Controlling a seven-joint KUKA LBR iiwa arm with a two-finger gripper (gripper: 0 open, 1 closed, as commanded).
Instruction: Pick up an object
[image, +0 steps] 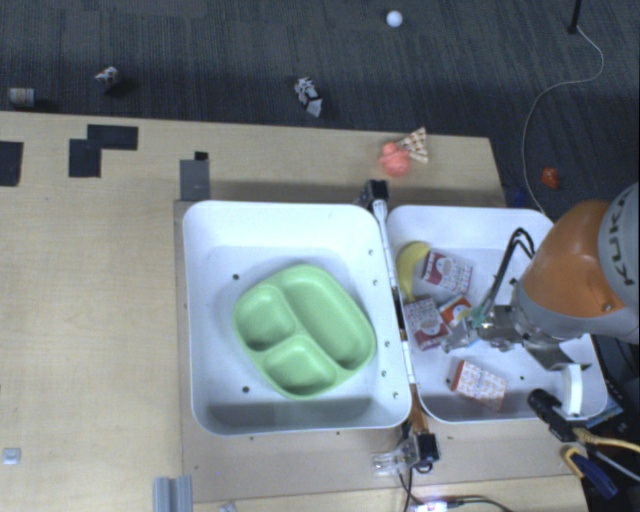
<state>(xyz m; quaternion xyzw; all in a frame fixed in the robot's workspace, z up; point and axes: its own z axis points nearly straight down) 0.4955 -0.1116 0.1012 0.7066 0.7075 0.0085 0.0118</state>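
Reaching in from right, grey arm with orange band (575, 275) hangs over right shallow white bin (530, 222). Tool (470, 328) low inside that bin, among small red-and-white cartons; grip state cannot tell, nothing visibly held. One red-and-white carton (444, 273) beside yellow rounded object (412, 262) near bin's far-left corner; second carton (424, 319) just left of tool; third carton (478, 382) lies nearer front, apart. Left shallow white bin (215, 250) holds pale green three-compartment plastic tray (303, 328). Pink ball (395, 158) on wooden counter (90, 330) behind bins.
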